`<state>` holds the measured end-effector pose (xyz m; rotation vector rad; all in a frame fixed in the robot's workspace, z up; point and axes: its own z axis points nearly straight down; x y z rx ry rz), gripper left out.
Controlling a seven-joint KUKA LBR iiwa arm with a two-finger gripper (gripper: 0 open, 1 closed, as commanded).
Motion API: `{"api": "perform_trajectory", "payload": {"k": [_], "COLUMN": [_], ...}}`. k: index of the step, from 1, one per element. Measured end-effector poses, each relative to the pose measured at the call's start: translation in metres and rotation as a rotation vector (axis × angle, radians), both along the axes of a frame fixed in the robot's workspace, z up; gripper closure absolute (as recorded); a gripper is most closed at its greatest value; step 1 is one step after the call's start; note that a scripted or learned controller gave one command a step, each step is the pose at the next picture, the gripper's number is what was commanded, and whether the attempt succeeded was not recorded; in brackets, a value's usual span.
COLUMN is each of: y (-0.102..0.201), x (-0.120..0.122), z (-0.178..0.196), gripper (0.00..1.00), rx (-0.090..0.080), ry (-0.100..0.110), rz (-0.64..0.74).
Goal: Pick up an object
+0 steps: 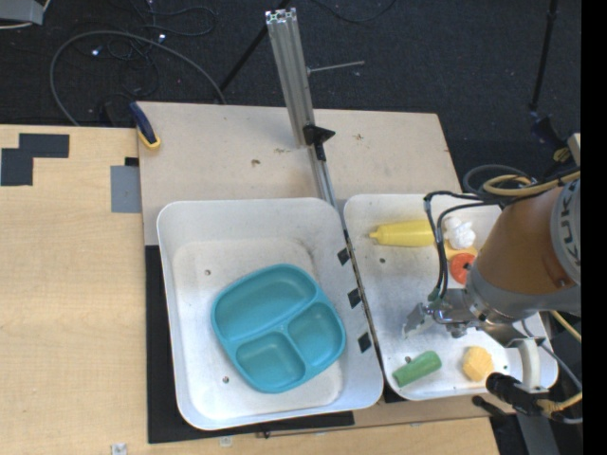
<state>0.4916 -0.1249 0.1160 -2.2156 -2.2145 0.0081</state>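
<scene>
My gripper (pixel 424 319) hangs low over the middle of the right bin (pixel 377 349), under the arm's orange wrist band. A green cylinder (pixel 416 368) lies just below it near the bin's front wall, apart from it. To the right of the cylinder sits a small yellow lump (pixel 477 362). A long yellow object (pixel 404 234) lies at the back of the bin, above the gripper. A white piece (pixel 459 228) and an orange piece (pixel 460 268) lie at the arm's edge, partly hidden by it.
The left bin (pixel 180 254) holds a teal divided plate (pixel 277 326). A metal post (pixel 296 79) rises behind the bins, with a strut running down to their shared wall. Cables loop around the arm at the right.
</scene>
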Motion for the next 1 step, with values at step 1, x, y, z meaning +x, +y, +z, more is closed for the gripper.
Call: {"api": "perform_trajectory", "payload": {"k": [1], "y": [-0.0014], "x": [0.0019], "z": [-0.0213], "gripper": [0.00], "rx": [0.001], "ry": [-0.009], "rz": [0.000]}}
